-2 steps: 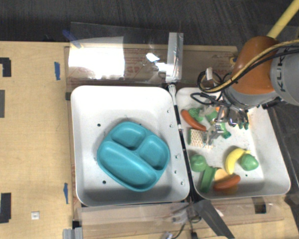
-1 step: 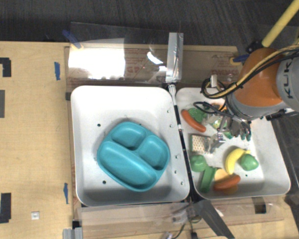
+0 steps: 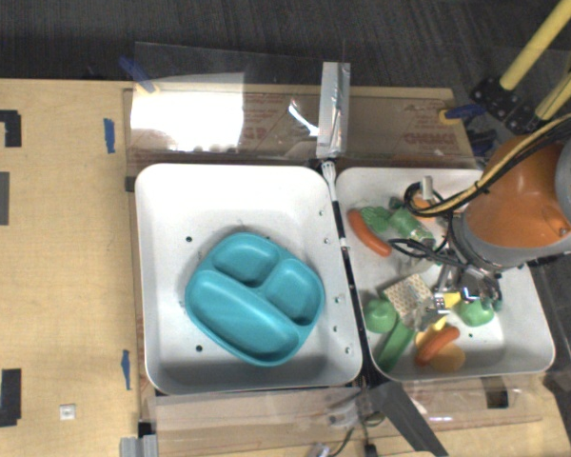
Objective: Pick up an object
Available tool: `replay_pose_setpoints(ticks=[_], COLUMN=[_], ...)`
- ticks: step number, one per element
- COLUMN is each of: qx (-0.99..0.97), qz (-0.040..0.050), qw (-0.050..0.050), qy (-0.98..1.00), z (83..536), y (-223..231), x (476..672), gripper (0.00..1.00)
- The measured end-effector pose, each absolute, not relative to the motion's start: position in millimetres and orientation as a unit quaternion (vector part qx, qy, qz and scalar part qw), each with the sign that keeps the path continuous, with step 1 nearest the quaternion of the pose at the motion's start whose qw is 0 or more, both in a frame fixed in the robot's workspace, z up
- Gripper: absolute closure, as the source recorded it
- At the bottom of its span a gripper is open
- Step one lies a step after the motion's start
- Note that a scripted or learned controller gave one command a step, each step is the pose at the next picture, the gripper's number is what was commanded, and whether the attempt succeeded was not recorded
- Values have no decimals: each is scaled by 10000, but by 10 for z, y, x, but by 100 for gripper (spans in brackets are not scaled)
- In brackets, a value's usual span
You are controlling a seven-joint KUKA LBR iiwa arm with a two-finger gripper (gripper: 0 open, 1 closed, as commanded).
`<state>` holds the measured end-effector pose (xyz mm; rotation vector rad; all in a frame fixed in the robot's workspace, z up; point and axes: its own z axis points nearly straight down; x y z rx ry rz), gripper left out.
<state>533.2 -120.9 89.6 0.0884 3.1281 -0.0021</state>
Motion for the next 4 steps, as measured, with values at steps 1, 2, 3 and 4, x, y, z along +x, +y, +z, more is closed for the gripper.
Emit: replay_pose_setpoints(ticks=[1,2,3,4], qx=[-742,-881,-682,-1195], qz=[-8,-31,-13,-19], qw=[59,116,20,52], qy=[9972,9960,9977,9928], z=[1305,1054,895,895], y=[-1411,-1452,-1226,-1551], x=[6103,6529,6681,5670], gripper=[0,0,0,0])
